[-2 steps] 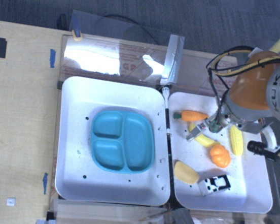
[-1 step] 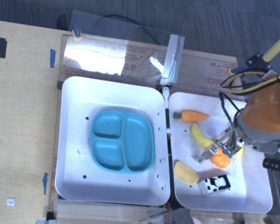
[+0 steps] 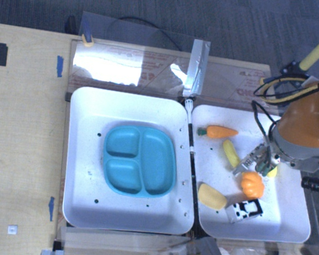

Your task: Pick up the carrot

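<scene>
The carrot (image 3: 219,132) lies on its side near the upper left corner of the right bin (image 3: 292,229), green top toward the divider, tapered orange tip pointing right. It appears to be a toy: probably light, rigid and smooth, so liable to slip or roll under a poor pinch. Recommended hold: across the thick middle of the body, jaws closing at right angles to its long axis.

Right bin contents: a yellow banana-like piece (image 3: 230,153) just below the carrot; an orange round fruit (image 3: 252,184); a pale yellow wedge-shaped piece (image 3: 212,196); a black-and-white block (image 3: 246,210) at the lower edge.

The gripper (image 3: 255,161) stands between the banana piece and the orange fruit, apart from the carrot. Jaw state cannot be determined; nothing is visibly held.

Left bin (image 3: 74,200) contents: one blue divided plate (image 3: 140,159), its compartments bare.
</scene>
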Tool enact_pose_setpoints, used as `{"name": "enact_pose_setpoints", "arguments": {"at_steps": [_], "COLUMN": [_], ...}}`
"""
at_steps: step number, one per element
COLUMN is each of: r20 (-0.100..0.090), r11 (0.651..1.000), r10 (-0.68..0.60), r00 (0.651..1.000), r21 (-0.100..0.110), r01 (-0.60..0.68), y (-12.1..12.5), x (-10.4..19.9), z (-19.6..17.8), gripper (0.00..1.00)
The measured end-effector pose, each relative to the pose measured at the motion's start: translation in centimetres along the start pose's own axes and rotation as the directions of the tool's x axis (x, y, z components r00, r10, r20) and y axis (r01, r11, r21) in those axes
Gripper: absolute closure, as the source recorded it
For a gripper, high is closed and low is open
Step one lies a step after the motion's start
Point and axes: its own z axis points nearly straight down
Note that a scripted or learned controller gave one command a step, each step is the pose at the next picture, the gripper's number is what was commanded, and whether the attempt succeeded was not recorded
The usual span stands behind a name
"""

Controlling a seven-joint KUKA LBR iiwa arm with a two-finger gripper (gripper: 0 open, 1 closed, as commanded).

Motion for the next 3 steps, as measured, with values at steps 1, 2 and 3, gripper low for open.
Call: {"name": "enact_pose_setpoints", "arguments": {"at_steps": [1,2,3], "r20": [-0.001,-0.011,-0.009], "r11": [0.992,0.992,0.982], "r10": [-0.126,-0.125,-0.187], "r00": [0.992,0.992,0.982], "r21": [0.000,0.005,0.005], "r01": [0.126,0.125,0.187], "y": [2.7,2.6,-2.7], "x": [0.5,0.7,6.0], "z": [-13.8,-13.2,0.5], "gripper": [1.00,0.00,0.00]}}
